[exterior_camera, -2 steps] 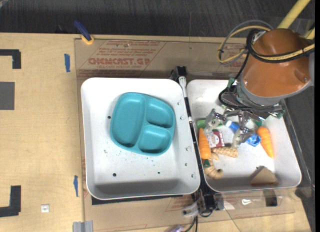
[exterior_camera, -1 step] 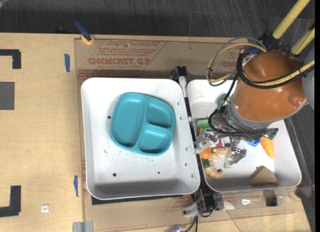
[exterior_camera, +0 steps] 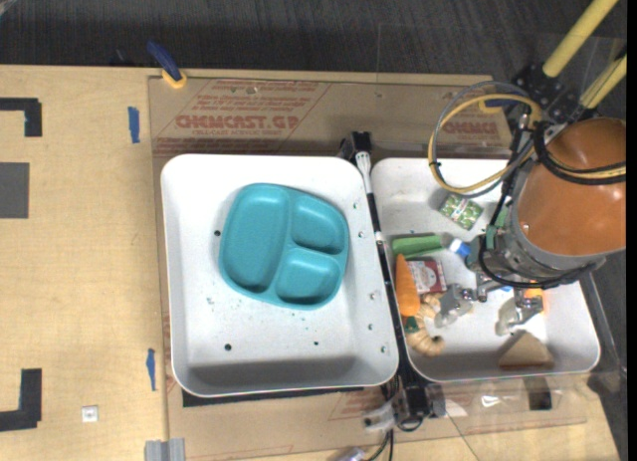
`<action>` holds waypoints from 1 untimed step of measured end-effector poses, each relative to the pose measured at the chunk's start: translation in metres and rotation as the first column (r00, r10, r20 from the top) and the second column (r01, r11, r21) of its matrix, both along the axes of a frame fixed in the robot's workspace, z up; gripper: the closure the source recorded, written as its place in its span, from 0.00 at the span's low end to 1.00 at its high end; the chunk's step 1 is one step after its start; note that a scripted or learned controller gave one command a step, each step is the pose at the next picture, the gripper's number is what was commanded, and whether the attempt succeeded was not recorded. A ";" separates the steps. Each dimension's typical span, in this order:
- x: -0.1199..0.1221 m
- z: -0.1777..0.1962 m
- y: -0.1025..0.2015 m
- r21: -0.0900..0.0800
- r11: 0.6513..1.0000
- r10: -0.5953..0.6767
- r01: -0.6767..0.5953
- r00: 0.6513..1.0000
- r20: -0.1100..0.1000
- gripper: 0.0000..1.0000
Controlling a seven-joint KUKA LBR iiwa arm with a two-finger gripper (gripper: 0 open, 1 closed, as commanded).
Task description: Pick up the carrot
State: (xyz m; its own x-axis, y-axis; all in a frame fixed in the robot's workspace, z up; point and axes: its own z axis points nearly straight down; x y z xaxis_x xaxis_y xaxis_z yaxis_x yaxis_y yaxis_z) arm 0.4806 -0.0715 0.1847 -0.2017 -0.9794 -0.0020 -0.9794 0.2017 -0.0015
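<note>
Against the right bin's (exterior_camera: 587,345) left wall, beside a red packet (exterior_camera: 426,276), lying lengthwise front to back: the carrot (exterior_camera: 406,288). Just to its right, above the bin floor, apart from it: the gripper (exterior_camera: 487,308), fingers spread, nothing between them.

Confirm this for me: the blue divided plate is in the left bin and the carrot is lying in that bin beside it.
One thing is wrong. The camera view shows the blue divided plate in the left bin, but the carrot lies in the right bin, against its left wall.
</note>
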 end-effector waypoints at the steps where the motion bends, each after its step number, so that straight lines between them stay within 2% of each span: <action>1: 0.000 0.000 0.059 0.002 0.982 0.188 -0.188 0.982 0.000 0.00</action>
